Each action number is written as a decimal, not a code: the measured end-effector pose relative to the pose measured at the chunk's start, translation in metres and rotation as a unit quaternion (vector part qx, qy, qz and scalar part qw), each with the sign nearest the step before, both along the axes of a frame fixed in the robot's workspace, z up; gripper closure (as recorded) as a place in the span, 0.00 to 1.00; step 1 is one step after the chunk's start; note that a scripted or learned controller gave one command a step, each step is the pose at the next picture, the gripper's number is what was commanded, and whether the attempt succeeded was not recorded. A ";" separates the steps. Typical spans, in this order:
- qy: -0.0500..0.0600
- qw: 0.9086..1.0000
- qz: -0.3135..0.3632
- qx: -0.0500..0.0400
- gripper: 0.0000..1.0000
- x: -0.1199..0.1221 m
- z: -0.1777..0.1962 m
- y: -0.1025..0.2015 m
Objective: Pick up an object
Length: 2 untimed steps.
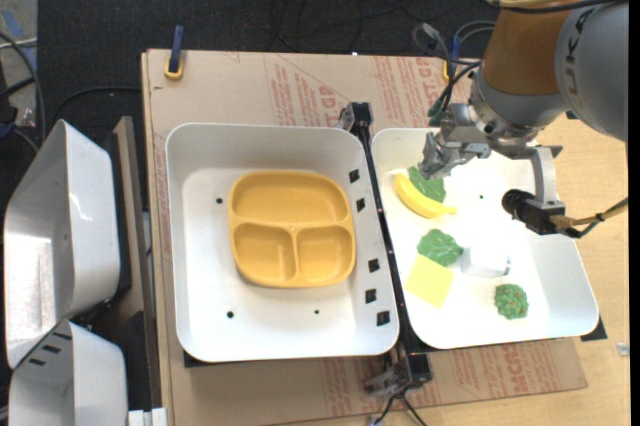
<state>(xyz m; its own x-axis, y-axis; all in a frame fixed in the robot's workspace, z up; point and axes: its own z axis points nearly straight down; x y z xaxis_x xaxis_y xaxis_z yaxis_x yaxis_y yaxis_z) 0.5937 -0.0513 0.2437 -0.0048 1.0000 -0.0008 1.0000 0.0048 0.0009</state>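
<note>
Yellow banana (420,199) lies in the right bin (560,309) with nothing lifted yet, the gripper (437,164) low over its upper end beside a green piece (425,180); whether it grips I cannot tell

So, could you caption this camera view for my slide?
Gripper poised over the banana in the right bin; yellow tray left.

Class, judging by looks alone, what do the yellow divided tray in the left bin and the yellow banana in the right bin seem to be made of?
Yellow divided tray: probably moulded plastic, matte to satin; uniform colour, rounded compartment ridges. Yellow banana: likely a plastic or rubber toy, smooth; flat even yellow without blemishes, though real fruit cannot be ruled out.
</note>
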 end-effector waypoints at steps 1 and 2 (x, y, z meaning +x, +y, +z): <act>-0.001 1.000 0.002 0.001 1.00 0.016 0.004 0.059; -0.001 1.000 0.001 0.001 1.00 0.029 0.007 0.107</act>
<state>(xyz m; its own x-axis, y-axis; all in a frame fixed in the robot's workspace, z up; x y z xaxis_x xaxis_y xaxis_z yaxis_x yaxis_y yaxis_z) 0.6223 0.0556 0.2511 -0.0058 1.0000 0.0003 1.0000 0.0058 0.0025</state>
